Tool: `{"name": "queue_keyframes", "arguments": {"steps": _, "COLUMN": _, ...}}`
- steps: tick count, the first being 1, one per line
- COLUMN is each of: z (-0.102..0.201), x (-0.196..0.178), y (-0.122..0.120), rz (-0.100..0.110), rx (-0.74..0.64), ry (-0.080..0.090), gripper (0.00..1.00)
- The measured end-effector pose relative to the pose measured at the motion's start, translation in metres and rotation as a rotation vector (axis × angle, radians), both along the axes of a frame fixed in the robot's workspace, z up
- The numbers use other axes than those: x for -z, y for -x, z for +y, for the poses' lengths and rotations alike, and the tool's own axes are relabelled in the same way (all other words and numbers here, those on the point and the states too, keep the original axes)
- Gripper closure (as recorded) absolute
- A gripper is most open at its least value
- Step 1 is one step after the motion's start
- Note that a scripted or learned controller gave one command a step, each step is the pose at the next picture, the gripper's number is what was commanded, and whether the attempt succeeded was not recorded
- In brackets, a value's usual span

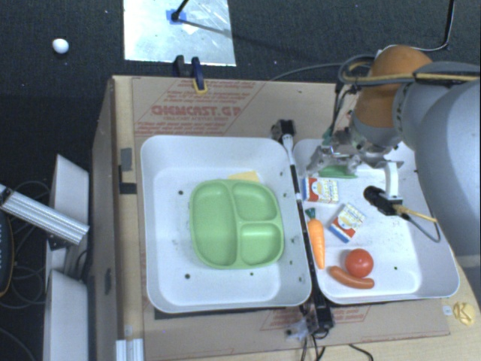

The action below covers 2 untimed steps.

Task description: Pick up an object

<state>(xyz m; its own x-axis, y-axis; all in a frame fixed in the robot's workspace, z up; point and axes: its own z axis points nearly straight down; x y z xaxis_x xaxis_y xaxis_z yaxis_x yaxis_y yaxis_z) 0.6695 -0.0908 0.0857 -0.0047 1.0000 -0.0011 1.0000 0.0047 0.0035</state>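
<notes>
Jaws [334, 159] hover just above the red-and-white carton [323, 190] in the right bin [443, 273]; their state is unreadable.

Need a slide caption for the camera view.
KUKA arm's gripper over right bin above toy carrot, tomato; green divided plate in left bin.

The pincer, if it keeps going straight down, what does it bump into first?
Probably the green thing lying just under the pincer, beside the red-and-white carton. Depth is hard to judge from this slanted view.
</notes>
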Motion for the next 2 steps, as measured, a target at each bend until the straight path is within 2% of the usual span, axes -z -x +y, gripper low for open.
{"name": "queue_keyframes", "arguments": {"steps": 1, "z": -0.0004, "x": -0.0123, "y": -0.0017, "rz": -0.005, "rx": -0.002, "ry": 0.001, "gripper": 1.00}}
{"name": "queue_keyframes", "arguments": {"steps": 2, "z": -0.0004, "x": -0.0121, "y": -0.0016, "rz": -0.005, "rx": -0.002, "ry": 0.001, "gripper": 0.00}}
